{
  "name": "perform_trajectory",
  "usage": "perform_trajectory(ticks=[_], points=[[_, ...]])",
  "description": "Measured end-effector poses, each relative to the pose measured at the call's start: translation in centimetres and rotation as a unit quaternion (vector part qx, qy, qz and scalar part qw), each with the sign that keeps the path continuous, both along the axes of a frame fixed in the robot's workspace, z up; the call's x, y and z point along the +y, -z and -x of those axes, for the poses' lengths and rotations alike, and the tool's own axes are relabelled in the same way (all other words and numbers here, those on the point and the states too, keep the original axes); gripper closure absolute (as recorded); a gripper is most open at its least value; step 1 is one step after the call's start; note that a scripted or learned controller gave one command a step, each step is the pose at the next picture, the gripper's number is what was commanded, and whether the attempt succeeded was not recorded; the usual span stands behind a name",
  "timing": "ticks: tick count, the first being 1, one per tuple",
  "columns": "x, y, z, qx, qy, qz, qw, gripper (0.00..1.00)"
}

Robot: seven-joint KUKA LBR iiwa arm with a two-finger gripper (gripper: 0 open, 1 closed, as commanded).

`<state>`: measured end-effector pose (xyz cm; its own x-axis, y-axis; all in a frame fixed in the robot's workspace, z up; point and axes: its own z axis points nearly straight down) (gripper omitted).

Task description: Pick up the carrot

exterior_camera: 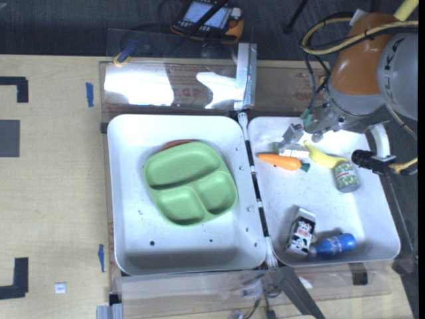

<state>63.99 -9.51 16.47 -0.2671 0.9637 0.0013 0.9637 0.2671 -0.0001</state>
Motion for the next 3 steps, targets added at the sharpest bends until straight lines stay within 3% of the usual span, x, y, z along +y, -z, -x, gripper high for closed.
perform_trajectory(ticks=[1, 2, 3], points=[[-0.4, 7.1, 1.4, -0.010, -0.123, 0.0032, 0.9924, 0.00], [-0.2, 6.1, 1.6, -0.002, -0.124, -0.0009, 0.9923, 1.00], [0.6, -2.0, 1.8, -0.002, 0.089, 0.0011, 0.9960, 1.00]])
